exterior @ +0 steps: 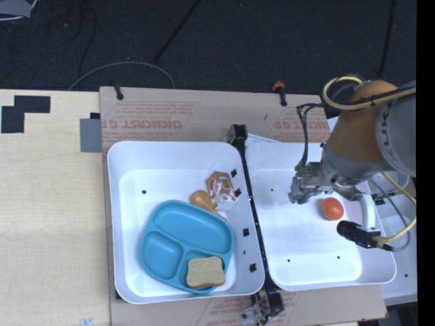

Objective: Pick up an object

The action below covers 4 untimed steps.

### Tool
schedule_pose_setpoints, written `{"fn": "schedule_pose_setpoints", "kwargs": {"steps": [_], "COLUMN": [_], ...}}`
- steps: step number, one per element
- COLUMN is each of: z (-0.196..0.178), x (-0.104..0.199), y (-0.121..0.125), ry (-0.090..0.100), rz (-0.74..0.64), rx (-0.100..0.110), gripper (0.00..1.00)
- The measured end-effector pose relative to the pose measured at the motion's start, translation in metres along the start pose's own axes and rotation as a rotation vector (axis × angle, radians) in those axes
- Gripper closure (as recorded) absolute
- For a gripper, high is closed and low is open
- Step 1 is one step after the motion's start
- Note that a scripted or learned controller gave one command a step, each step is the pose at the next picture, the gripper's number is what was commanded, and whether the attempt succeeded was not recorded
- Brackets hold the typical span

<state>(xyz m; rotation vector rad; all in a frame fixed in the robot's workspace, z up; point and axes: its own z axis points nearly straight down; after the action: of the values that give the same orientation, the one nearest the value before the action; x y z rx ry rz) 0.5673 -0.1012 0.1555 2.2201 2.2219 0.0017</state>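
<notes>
The metal two-finger gripper [300,190] hangs low in the right white plastic bin [309,270]. I cannot tell how its fingers stand. A small round orange-red ball [332,208] lies just beside it, on the bin floor. To grab it well, the gripper should probably move over the ball first, then go down.

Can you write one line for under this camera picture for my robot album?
Robot gripper over the right bin near an orange ball; blue tray in the left bin.
</notes>
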Motion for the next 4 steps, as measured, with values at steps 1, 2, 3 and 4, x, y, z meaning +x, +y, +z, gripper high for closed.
{"fn": "schedule_pose_setpoints", "kwargs": {"steps": [1, 2, 3, 4], "z": [-0.063, -0.099, -0.102, -0.096], "x": [-0.003, -0.004, 0.045, 0.095], "y": [0.0, 0.001, -0.002, -0.014], "ry": [-0.001, -0.001, 0.002, 0.002], "rz": [0.0, 0.0, -0.003, -0.003], "rx": [-0.001, 0.0, 0.004, 0.006], "gripper": [1.0, 1.0, 1.0, 1.0]}}
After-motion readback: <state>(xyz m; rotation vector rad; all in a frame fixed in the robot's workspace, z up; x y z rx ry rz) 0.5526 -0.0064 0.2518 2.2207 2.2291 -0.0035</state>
